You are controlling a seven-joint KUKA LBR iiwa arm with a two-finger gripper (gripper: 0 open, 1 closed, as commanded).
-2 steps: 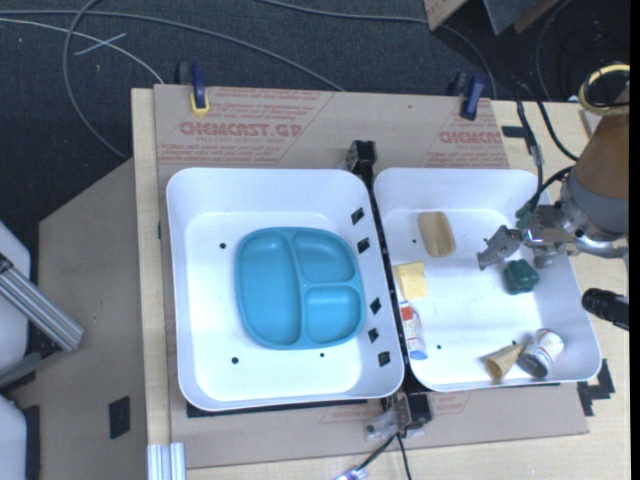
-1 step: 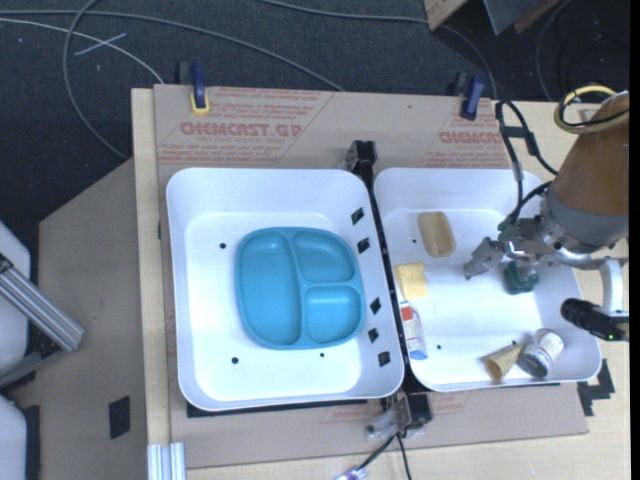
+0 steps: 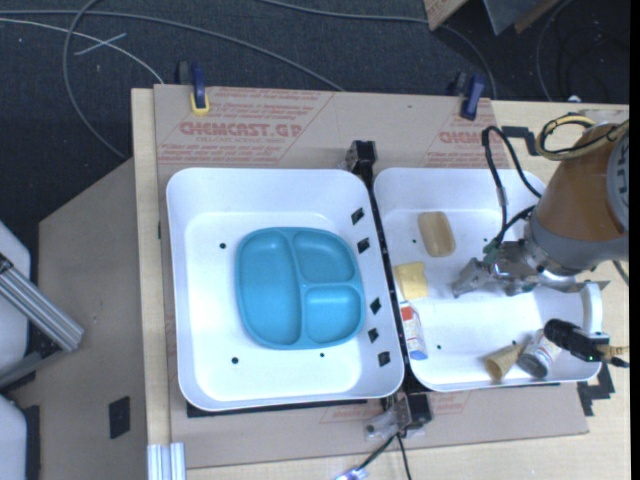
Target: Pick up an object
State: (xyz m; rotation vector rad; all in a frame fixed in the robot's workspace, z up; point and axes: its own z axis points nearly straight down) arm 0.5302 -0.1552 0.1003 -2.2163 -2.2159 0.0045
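White right bin holds a tan oblong block; claw hangs spread, grasping nothing.

Dark carpet, loose cables

Two bins sit side by side: the left bin holds a divided plate; the right bin holds a sponge, a block, a tube beneath it, and a cone.
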